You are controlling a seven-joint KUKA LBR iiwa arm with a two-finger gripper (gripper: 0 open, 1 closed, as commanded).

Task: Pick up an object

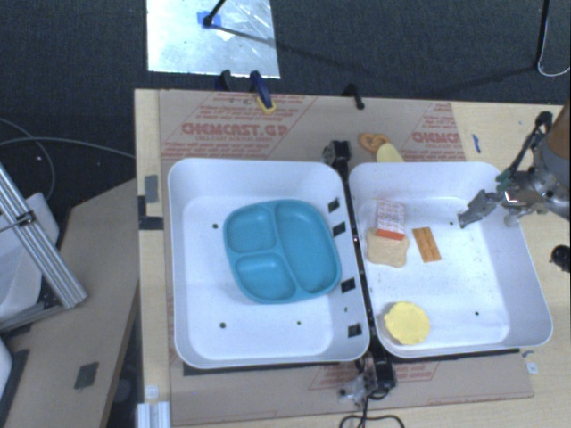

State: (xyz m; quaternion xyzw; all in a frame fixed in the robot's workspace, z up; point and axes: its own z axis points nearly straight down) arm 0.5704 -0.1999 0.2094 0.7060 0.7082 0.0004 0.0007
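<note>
In the right bin (pixel 526 306) lie a white packet with a red stripe (pixel 390 218), a tan bread-like piece (pixel 386 251) touching it below, an orange stick (pixel 427 244) just to their right, and a yellow round piece (pixel 407 323) near the front edge. My gripper (pixel 489 216) hangs over the right bin's back right part, to the right of the orange stick and apart from it. It is open, with nothing between its fingers.
The left bin (pixel 201 328) holds a blue divided plate (pixel 282 250). An orange piece (pixel 373 140) and a yellow piece (pixel 389 153) lie on the board behind the right bin. A black divider with clips (pixel 350 239) runs between the bins.
</note>
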